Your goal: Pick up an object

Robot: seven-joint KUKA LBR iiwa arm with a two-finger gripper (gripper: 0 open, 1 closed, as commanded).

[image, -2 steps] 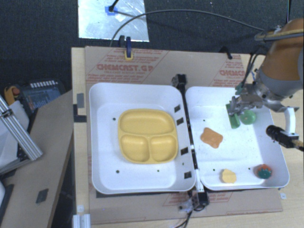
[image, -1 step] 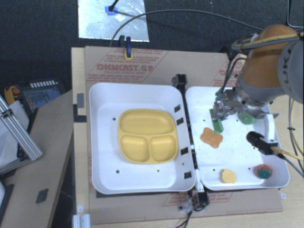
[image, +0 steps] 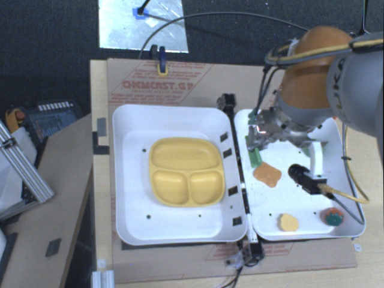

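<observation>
Hovering over the right white bin (image: 351,218), your gripper (image: 257,138) sits just above the small green block (image: 255,156); finger spacing is impossible to tell. Crowding the bin's wall risks a glancing miss.

Red print on the brown cardboard sheet (image: 180,80) under the bins reads roughly "CHEMCAST G P", along its far edge just behind the left bin (image: 129,161); the last letters are blurred; fainter red print on the same sheet shows near the front edge, too small to read; no other text is legible.
</observation>
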